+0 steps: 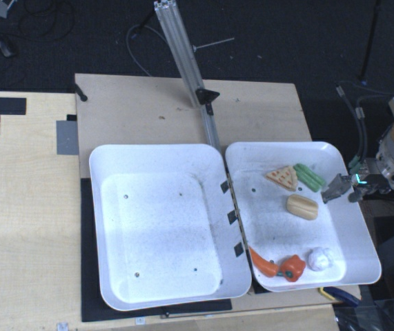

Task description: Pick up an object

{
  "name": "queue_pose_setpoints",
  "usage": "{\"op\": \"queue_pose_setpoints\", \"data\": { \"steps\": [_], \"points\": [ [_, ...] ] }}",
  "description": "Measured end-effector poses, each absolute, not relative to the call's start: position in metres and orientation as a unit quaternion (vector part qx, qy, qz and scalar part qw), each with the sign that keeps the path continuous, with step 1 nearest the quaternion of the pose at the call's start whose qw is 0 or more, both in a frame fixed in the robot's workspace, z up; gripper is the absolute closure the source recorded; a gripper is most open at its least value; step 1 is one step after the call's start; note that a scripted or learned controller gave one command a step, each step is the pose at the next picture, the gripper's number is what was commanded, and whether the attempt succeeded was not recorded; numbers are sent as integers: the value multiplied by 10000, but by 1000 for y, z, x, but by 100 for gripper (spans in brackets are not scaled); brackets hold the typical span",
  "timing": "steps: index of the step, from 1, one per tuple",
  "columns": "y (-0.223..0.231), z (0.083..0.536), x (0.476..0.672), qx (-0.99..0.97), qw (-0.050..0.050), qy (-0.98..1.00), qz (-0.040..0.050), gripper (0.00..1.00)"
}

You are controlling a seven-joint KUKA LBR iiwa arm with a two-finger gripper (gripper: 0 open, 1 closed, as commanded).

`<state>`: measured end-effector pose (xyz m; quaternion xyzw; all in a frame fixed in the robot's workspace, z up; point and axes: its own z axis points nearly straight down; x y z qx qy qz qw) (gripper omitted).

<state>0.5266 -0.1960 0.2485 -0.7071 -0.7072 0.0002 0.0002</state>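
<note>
In the right bin (341,254) there are several small things that could be picked up. A tan bread roll (302,207) lies near the middle of this bin. Just above it, toward the upper part of the bin, is an orange triangular piece like a pizza slice (283,178), and a green pod-shaped thing (309,176) lies just beside it on the right, touching or almost touching it. At the lower edge of the bin there is an orange carrot (261,263) near the left wall, then a red pepper (293,267) just beside it, and a white round thing (319,258) to the right of the pepper. The tool (336,188) is at the right rim of this bin, at the right side of the frame, with a small teal light behind it. It is apart from the roll and from the green thing, and nothing is seen between its fingers; whether they are spread or pressed together I cannot tell, because they look only as a dark shape. The left bin (155,226) stands touching the right one in the middle of the frame, joined with small black clips (232,216). Both bins rest on the light wooden desk (134,109). A metal rail (183,50) runs slanted from the top of the frame down to the place between the bins.
</note>
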Motion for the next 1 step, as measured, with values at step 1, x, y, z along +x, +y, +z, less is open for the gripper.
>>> {"op": "queue_pose_setpoints", "data": {
  "steps": [1],
  "points": [
    [-196, 248, 527, -7071, 2, -7072, 2, 0]
  ]
}}
